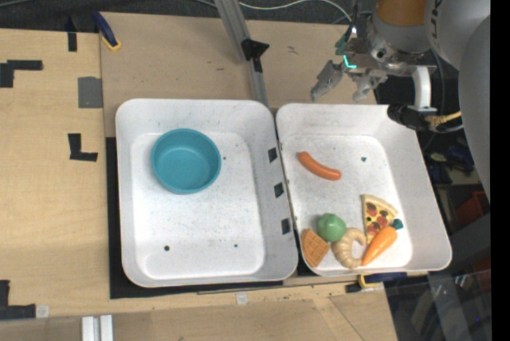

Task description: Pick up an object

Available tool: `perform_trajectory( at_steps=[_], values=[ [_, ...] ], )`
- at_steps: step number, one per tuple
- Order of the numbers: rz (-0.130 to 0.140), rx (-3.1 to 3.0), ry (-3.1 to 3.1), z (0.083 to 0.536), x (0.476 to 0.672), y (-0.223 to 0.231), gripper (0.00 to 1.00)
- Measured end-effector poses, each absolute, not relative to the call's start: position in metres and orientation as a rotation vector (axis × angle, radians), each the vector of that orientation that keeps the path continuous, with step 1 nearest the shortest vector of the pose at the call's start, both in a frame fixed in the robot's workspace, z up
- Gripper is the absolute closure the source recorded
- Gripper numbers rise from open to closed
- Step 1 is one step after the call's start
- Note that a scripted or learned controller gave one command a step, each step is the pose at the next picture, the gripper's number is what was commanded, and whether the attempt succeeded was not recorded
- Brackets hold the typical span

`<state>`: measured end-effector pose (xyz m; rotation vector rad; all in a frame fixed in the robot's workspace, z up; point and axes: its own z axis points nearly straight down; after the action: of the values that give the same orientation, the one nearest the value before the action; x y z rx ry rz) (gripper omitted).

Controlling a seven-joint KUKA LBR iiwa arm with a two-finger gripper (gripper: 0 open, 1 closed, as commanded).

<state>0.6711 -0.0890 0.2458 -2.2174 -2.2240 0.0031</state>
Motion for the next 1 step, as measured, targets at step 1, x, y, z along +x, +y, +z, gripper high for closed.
perform_trajectory(
  at_steps=[1],
  values=[
    [0.008, -2.217, -2.222, 0.2017, 0.6720, -0.0902, 0.00]
  ],
)
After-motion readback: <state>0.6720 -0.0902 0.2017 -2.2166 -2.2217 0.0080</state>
